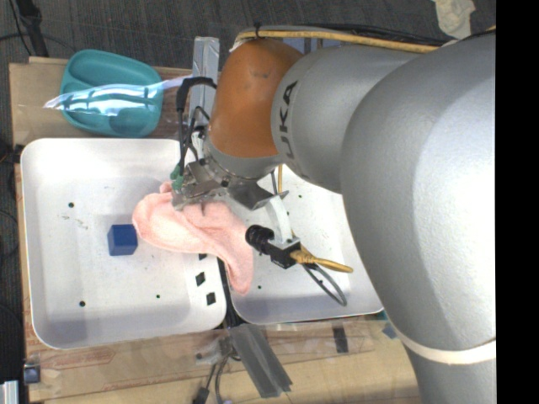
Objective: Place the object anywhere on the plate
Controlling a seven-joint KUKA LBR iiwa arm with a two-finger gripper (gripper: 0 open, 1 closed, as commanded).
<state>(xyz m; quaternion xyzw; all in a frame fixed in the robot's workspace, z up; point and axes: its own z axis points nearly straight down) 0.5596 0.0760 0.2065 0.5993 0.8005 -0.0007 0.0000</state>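
A pink cloth (206,230) lies crumpled across the divider between the two bins, mostly in the left bin (76,183), with one end hanging into the right bin (324,217). My gripper (187,190) is down at the cloth's upper edge, touching or just above it. A small blue cube (122,239) rests on the left bin's floor, left of the cloth and apart from it. The grey arm hides most of the right bin.
A teal plastic container (109,91) with a clear wrapper sits outside the bins, beyond the left bin's far edge. The left bin's floor is bare white around the cube. The arm's bulk covers the right side of the view.
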